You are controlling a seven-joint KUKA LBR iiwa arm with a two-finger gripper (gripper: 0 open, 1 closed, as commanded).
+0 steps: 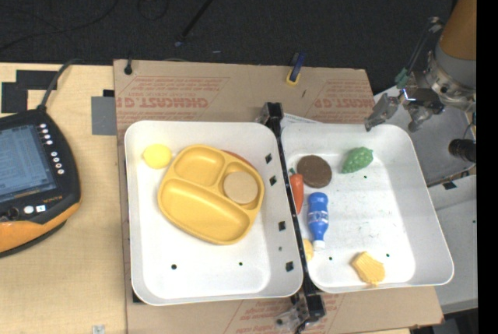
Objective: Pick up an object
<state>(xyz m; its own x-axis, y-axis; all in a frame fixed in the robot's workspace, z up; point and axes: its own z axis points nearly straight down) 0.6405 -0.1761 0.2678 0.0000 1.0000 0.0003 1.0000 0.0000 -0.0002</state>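
From above, I see my gripper (395,111) hanging over the far right corner of the right bin (424,192). Its two fingers are spread apart with nothing between them. The green toy (358,159) lies in that bin, near the gripper but a bit left and closer to me. A brown disc (314,170) sits left of it. The left bin (148,262) holds a yellow tray (204,200).
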